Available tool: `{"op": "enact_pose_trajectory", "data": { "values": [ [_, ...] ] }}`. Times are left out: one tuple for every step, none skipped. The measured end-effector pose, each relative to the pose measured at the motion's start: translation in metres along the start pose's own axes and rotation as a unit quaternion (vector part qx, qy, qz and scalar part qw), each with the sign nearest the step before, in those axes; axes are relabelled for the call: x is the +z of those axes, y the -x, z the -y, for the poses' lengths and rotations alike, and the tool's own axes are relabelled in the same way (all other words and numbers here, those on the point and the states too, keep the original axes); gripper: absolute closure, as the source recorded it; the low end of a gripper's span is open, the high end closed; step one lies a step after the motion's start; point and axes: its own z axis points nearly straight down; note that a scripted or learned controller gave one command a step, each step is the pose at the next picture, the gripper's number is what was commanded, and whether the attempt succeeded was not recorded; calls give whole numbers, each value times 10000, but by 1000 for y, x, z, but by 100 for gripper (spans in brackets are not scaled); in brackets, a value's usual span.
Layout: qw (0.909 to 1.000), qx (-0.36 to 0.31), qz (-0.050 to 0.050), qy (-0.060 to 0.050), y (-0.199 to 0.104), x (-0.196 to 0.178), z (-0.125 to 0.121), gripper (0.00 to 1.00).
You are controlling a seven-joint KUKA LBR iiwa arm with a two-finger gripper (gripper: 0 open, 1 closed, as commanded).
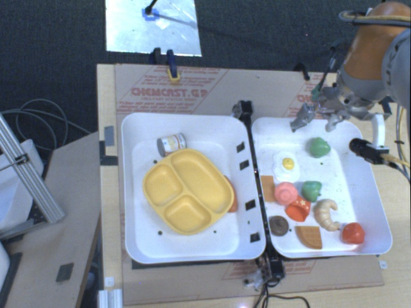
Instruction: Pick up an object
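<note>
The two-finger gripper [316, 119] hangs wide open, holding nothing, over the right white bin [371, 191]. The round green plastic lump [318, 147] lies near it, at six o'clock.

The arm [379, 50] above the right bin [371, 191] is grey with an orange band, thin black cables, and a metallic two-finger gripper [317, 120].

dark blue-grey carpet floor [58, 37]; shiny metal sheet [153, 18] lying on it, tan wooden bench [106, 191], loose grey cables [45, 124] at left, slanted aluminium rail [29, 175] beside them
</note>
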Motion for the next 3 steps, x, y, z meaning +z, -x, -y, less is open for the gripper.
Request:
{"op": "enact_pose_trajectory", "data": {
  "values": [
    [10000, 7, -6, -29, -17, 122, 52, 0],
    [10000, 21, 14, 31, 46, 116, -5, 0],
    [10000, 19, -6, 0, 86, 116, -11, 0]
  ]
}}
